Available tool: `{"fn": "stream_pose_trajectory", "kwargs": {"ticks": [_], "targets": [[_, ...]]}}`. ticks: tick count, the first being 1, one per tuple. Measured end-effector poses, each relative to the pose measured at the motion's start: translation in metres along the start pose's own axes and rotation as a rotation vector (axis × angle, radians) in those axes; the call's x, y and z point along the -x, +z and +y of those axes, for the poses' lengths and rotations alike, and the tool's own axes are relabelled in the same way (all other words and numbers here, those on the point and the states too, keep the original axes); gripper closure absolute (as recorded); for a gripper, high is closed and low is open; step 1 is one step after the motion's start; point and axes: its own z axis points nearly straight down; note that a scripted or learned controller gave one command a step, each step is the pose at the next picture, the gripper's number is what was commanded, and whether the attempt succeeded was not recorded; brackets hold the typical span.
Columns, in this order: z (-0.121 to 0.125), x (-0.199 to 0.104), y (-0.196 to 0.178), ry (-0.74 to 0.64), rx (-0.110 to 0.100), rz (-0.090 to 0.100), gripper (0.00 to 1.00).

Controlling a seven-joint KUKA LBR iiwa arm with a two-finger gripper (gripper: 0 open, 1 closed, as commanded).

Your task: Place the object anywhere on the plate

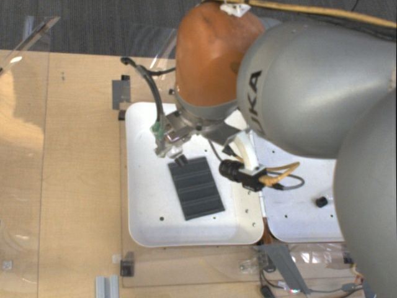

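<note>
The dark grey ribbed rectangular plate (196,187) lies flat and slightly skewed in the middle of the left shallow white bin (142,222). It looks stiff and thin, with grooves running across it — a surface where a small thing should settle without rolling far.

Which object is meant for the plate I cannot say for certain. A small dark piece (179,161) sits at the plate's upper edge, right below the gripper (169,143); whether it is a separate object or part of the tooling is unclear. If it is the object, it seems light and hard, best pinched across its narrow sides.

The gripper hangs just above the plate's top corner, but its fingers are hidden among the metal fittings, so open or closed I cannot tell — nor whether it holds anything.

The grey arm with the orange band (214,48) covers much of the right white bin (298,222), where a small black knob-like item (321,201) rests apart.
</note>
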Motion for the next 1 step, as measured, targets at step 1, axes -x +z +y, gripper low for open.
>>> {"fn": "stream_pose_trajectory", "kwargs": {"ticks": [1], "targets": [[0.0424, 0.0271, 0.0121, 0.176, 0.001, 0.000, 1.00]]}}
